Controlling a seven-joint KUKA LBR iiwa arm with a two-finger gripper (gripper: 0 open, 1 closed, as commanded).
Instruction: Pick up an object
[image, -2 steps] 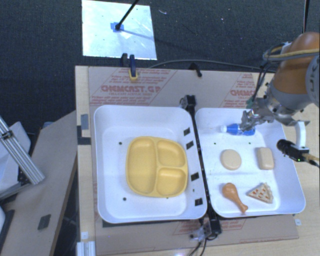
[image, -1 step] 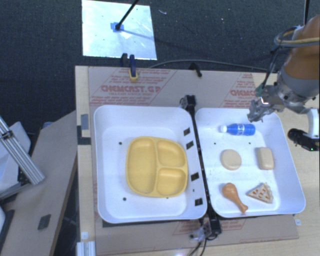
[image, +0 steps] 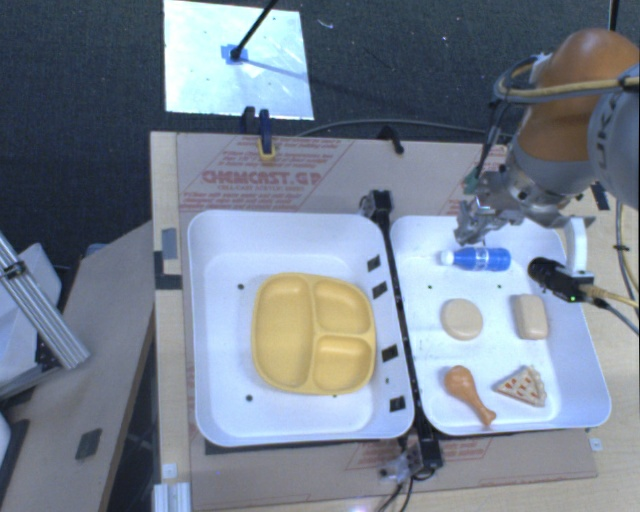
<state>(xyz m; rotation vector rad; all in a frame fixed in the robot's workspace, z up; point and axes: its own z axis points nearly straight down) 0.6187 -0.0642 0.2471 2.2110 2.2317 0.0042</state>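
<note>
My arm came in from the right, wrist bent down, gripper (image: 473, 232) hovering just above the blue bottle (image: 478, 259) lying in the right bin (image: 590, 370). Holding nothing; couldn't tell how wide the gripper was tbh.

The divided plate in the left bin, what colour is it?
Yellow; the plate shows plainly in the camera view.

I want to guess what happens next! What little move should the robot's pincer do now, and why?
Probably a short drop straight down. The pincer hovers just above the left end of the blue bottle, which lies on its side in the right bin, and nothing sits between its fingers. The bottle looks like the closest thing to grab.
</note>
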